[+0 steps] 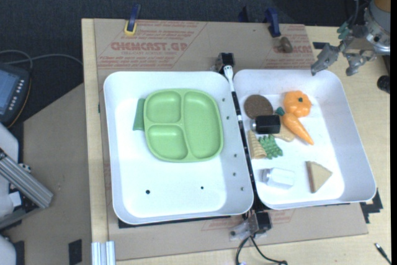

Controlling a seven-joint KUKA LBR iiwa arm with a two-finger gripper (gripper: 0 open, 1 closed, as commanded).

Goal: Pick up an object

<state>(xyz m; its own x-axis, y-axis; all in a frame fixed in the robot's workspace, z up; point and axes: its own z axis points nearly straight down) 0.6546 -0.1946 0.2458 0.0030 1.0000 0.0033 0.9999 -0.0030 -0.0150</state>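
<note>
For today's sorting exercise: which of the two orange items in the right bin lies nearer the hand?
The round orange pumpkin, toward the bin's far right corner. The carrot lies below it, farther from the hand.

I'm looking at a robotics lab: clamped cardboard bench, loose cables, two white bins.
</note>
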